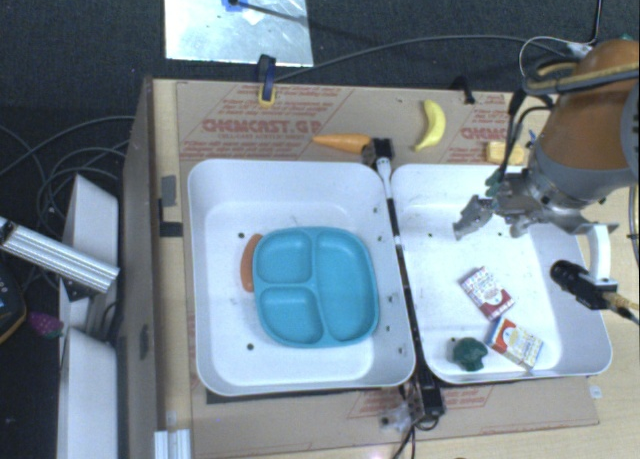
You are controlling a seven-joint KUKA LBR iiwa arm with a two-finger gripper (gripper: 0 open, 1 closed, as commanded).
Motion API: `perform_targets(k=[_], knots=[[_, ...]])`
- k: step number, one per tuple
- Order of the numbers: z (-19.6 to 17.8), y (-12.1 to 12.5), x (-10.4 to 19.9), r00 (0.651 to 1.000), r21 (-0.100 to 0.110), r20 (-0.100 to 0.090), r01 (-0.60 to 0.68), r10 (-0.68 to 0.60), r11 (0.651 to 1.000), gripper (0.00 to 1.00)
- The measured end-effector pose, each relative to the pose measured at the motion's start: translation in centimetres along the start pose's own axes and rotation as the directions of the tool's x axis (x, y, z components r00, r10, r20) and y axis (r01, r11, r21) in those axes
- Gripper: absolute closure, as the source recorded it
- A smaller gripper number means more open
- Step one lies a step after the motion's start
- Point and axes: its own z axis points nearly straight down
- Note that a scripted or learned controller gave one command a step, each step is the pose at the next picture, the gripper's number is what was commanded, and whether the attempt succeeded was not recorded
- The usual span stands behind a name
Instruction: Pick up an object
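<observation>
Pick not done yet. Gripper (494,223) hangs over the far half of the right bin (590,362), fingers (468,219) spread apart with nothing between them. Bare bin floor under it, no thing touching it.

Candidates, all in the right bin toward its near edge:
- red-and-white packet (486,292), mid-bin and nearest the gripper
- orange-and-white carton (516,343), near the near-right corner
- dark green lump (467,351), at the near edge, just beside the carton

Left bin (215,367) holds a blue divided tray (315,282) in the middle, with an orange sausage (247,261) against the tray's left side. Banana (432,124) and carrot (340,143) lie on the surface (300,112) beyond the bins' far edges.

Judgement: early stage. Left to do is move over a thing, descend, close, lift. The packet looks like the shortest reach.
</observation>
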Motion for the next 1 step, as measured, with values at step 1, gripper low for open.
perform_targets(k=[1], knots=[[6.74,-3.48,-5.26,1.000,0.001,0.001,-0.004,0.004,1.000,0.00]])
